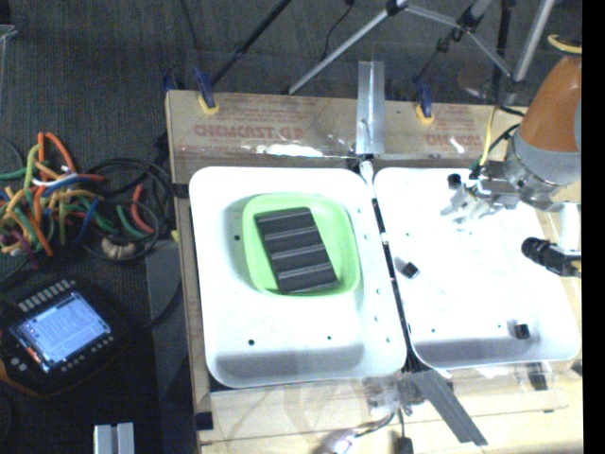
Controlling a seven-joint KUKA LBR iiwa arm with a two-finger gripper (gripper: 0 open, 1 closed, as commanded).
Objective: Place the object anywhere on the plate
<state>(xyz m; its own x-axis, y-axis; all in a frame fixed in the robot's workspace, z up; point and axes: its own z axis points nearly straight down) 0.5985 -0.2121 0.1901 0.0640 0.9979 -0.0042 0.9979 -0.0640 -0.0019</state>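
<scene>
A tangle of coloured cables (57, 197) and a handheld control pendant (59, 331) with a lit screen lie on the dark floor, far to the left of the gripper. Nearer in, the left white bin (284, 348) holds a green plate (345, 239), and on that plate rests the object (295, 250), a dark ribbed rectangular block lying flat and slightly angled, well apart from the gripper and across the divide between the bins. In the right white bin (473, 329), a small dark piece (408, 270) sits below and left of the gripper, and another (519, 330) lies below it near the bin's front edge. The gripper (465, 200) hangs over the upper part of the right bin, with nothing seen between its fingers; whether the jaws are open or closed cannot be told. The arm's orange band (553, 107) shows just above and right of it.
</scene>
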